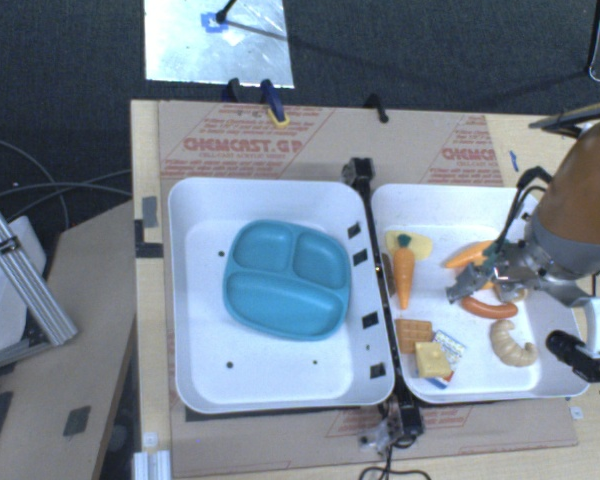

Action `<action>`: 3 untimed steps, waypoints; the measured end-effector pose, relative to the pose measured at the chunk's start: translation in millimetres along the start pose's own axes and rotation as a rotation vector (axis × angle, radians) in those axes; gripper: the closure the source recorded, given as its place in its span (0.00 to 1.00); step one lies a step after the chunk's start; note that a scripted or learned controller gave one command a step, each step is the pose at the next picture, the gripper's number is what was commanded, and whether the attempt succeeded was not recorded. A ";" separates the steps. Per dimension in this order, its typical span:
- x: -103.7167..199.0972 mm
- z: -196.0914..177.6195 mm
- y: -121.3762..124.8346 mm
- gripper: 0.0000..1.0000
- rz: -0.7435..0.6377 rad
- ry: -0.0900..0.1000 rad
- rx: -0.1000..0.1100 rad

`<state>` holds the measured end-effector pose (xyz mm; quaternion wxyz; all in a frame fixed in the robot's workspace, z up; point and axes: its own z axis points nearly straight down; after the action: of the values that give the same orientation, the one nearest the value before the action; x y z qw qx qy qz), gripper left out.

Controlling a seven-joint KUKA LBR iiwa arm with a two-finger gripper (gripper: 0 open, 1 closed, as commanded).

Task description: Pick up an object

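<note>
We see the grey two-finger gripper (467, 286) low in the right shallow white bin (420, 206), its jaws released and grasping nothing, the red plastic sausage (488, 308) lying unlifted at its four o'clock, so the pick remains undone.

Inventory under my reach: two white bins, the left bin (195, 298) and the right bin (435, 203). One blue divided plate (287, 278). One carrot (403, 274). One orange piece (467, 255), kind unclear. One sausage (488, 308). One croissant (511, 343). One cracker (413, 332). One yellow wedge (432, 360). One pale yellow slice (417, 241).
</note>
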<state>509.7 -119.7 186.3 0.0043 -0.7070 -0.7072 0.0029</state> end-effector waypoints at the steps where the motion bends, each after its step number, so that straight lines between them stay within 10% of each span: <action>1: 0.0 -5.3 2.8 0.00 -0.002 -0.002 -0.012; 3: -2.7 83.1 -8.5 0.00 0.000 -0.001 -0.007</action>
<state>500.3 -122.2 103.3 0.0017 -0.7070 -0.7072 0.0008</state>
